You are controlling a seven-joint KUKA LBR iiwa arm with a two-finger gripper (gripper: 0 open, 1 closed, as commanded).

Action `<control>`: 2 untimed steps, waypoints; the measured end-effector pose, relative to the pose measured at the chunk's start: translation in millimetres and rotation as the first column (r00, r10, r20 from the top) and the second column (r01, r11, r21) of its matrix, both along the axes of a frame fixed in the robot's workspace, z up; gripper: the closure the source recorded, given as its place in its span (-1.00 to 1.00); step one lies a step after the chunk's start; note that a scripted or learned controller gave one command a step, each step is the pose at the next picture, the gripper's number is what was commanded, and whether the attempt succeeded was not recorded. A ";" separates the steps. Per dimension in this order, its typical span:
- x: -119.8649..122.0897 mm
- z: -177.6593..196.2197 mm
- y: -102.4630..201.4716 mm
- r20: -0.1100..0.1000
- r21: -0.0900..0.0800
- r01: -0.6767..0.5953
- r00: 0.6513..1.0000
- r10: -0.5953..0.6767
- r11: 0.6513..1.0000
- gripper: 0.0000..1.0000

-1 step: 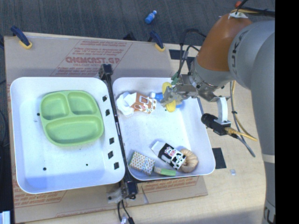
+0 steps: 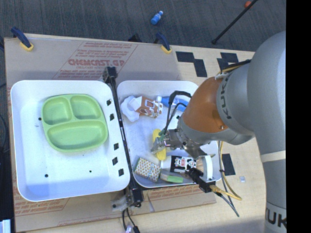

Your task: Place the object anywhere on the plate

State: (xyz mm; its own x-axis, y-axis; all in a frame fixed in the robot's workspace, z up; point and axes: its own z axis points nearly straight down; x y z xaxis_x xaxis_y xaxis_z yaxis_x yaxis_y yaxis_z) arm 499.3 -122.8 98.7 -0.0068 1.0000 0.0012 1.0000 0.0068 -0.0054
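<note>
A green three-compartment plate (image 2: 74, 121) lies in the left white bin (image 2: 29, 178), with nothing on it. The right bin (image 2: 146, 89) holds the loose objects: a crumpled white item (image 2: 129, 108), a brown and white carton (image 2: 148, 107), a blue item (image 2: 171, 101), a yellow object (image 2: 159, 146), a patterned block (image 2: 146, 169), a black and white box (image 2: 182, 163) and a green stick (image 2: 171, 179). My gripper (image 2: 163, 140) reaches down into the right bin beside the yellow object, under the arm's orange band (image 2: 204, 111). The wrist hides part of the bin.
A black clamp bar (image 2: 116, 125) runs between the two bins. Cardboard (image 2: 97, 57) lies under the bins, held by blue and yellow clamps (image 2: 22, 39). A small blue bottle (image 2: 156, 17) lies on the carpet beyond. Cables (image 2: 226, 193) trail at the right bin's front corner.
</note>
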 end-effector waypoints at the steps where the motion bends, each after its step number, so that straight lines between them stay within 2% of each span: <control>1: 53.1 146.2 -50.2 0.008 -0.003 0.001 1.000 -0.001 1.000 1.00; 2: -2.3 35.7 -7.0 0.000 0.000 0.001 1.000 -0.001 1.000 1.00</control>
State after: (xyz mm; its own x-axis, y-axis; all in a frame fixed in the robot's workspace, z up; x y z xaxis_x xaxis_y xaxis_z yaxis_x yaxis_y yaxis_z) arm 497.0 -129.8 134.4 -0.0056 1.0000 0.0014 1.0000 0.0056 -0.0052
